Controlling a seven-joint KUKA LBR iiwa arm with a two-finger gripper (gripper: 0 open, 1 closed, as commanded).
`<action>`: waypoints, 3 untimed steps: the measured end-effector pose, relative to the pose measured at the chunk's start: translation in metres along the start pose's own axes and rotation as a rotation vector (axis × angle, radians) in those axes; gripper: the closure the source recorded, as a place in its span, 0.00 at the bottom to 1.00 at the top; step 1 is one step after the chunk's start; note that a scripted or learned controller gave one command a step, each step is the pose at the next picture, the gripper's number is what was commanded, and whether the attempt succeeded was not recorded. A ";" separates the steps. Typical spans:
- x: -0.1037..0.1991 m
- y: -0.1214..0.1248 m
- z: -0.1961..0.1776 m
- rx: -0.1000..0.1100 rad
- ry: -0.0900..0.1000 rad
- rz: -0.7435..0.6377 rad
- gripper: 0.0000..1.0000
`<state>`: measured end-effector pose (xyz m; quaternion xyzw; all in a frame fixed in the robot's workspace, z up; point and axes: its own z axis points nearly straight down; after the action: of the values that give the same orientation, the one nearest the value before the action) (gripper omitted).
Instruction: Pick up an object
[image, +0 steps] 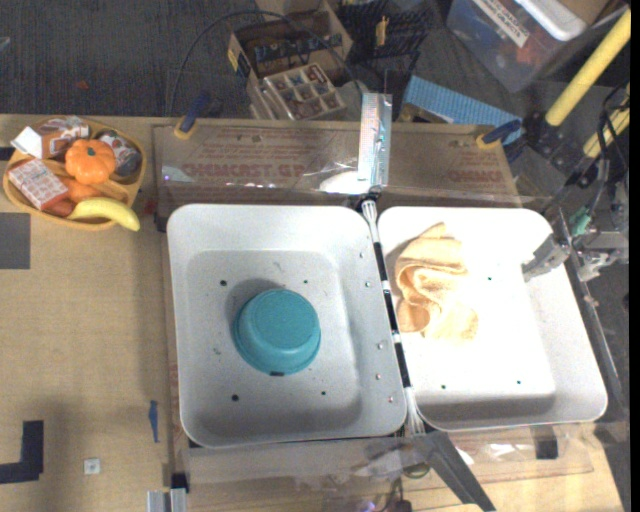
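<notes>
While gripper (552, 256) hangs over right rim of rt bin (520, 395), nothing seen in its grip. Can't tell if it's spread wide or pinched tight, too small & blurry. Blue-green bowl (278, 331) sits upside down in middle of left bin (200, 235). Tan cloth (430, 280) lies crumpled in rt bin, by its left wall, well apart from gripper. Basket of toy fruit (70, 180) on bench, top left corner.
</notes>
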<state>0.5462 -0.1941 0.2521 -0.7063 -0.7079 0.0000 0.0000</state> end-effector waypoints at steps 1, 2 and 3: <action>0.090 0.065 0.074 0.000 0.000 -0.104 0.00; 0.065 0.057 0.017 -0.003 -0.002 0.110 0.00; 0.050 0.019 0.155 -0.007 -0.002 -0.032 0.00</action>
<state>0.5648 -0.1438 0.0968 -0.6950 -0.7190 -0.0020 -0.0031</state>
